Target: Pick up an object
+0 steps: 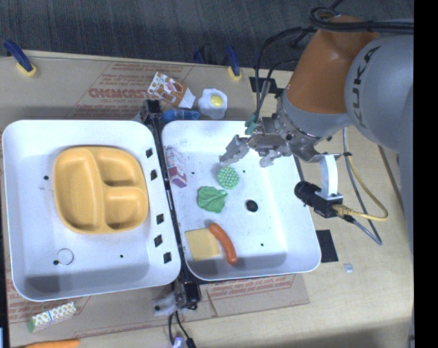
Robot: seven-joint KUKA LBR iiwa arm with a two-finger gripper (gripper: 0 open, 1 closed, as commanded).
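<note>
From the overhead camera, the grey arm point(364, 71) with its orange band reaches in from the right, over the right-hand white bin point(295, 249). Its gripper point(249, 152) hangs above the upper part of that bin, fingers spread apart and nothing between them — a released claw. One finger point(233, 151) points down and to the left, its tip just above a green dotted ball point(228, 177), though whether it touches the ball cannot be told.

Just below that ball lies a green leaf-shaped piece point(212, 199). Nearer the front wall sit a yellow block point(202, 244) and, touching its right side, an orange sausage point(223, 242) lying at a slant. A small packet point(176, 167) rests against the bin's left wall.

Over in the left bin point(19, 158), a yellow sectioned tray point(101, 188) lies flat. Behind the bins, on the cardboard, stand a small carton point(165, 88) and a white and yellow toy point(213, 102).
</note>
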